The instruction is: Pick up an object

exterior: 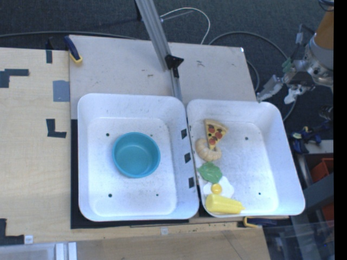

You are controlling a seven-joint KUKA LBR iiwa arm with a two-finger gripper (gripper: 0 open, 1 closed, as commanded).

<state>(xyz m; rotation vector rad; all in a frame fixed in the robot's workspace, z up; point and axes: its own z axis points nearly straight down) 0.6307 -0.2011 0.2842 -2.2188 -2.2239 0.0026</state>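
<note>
Gripper [282, 83] hangs off the right bin's [271, 145] upper right corner, nothing seen in it, grip unreadable, while toy pizza slice [214, 132] lies well apart inside that bin.

A robotics lab — taped bench [32, 118], loose cables [190, 15], white bins [89, 112].

Right bin [271, 161] right half open; toy food [214, 167] crowds left wall.
</note>
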